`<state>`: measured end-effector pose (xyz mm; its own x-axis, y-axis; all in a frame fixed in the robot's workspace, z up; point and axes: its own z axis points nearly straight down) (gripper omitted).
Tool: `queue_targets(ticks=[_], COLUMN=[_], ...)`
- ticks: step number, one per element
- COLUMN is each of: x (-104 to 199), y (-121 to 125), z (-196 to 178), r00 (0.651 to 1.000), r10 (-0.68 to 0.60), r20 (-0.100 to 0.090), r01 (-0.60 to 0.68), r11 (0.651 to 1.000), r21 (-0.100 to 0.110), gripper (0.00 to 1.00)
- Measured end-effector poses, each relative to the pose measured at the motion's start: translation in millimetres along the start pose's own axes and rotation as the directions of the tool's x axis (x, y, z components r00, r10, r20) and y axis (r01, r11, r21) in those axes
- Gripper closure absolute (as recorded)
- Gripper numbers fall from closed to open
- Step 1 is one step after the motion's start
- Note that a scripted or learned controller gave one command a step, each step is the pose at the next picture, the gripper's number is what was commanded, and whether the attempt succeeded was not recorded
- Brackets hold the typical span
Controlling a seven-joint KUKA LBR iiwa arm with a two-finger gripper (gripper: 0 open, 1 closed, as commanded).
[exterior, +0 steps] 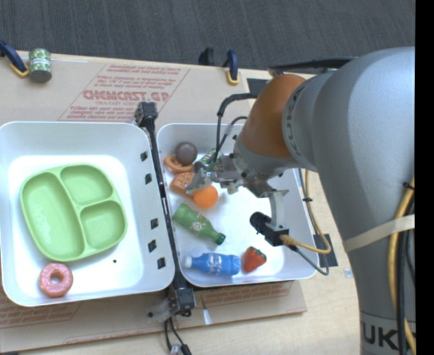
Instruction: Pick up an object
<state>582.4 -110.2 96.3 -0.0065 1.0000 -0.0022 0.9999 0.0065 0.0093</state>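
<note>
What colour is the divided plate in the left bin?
Light green. The divided plate shows clearly in the camera view, lying in the left bin.

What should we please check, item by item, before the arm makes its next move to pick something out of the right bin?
1. Gripper is over the right white bin: ok.
2. A target lies close: the round orange fruit sits right beside the gripper: ok.
3. Something held already: cannot tell, the wrist hides the grasp.
4. Neighbours crowd the fruit: the dark brown round ball and the green plastic bottle lie near: not ok.
5. Easier targets lie apart: the blue plastic bottle and the red strawberry at the bin's near edge: ok.
6. Left bin's green divided tray and pink ring doughnut are away from the arm: ok.
</note>
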Motion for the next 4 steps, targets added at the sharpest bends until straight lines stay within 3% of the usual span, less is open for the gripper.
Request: queue_targets(ticks=[1, 2, 3, 4], x=[0.8, 35.9, 35.9, 14.0], y=[-2.0, -81.1, -80.1, -104.8], z=[-7.3, -96.8, -106.8, -108.6], r00=[1.000, 1.000, 1.000, 1.000], r10=[-0.004, -0.002, -0.006, 0.000], r20=[-0.002, -0.003, -0.002, -0.001], r01=[0.004, 0.002, 0.006, 0.000], r11=[1.000, 1.000, 1.000, 1.000], r21=[0.010, 0.012, 0.011, 0.012], gripper=[1.00, 1.00, 1.00, 1.00])
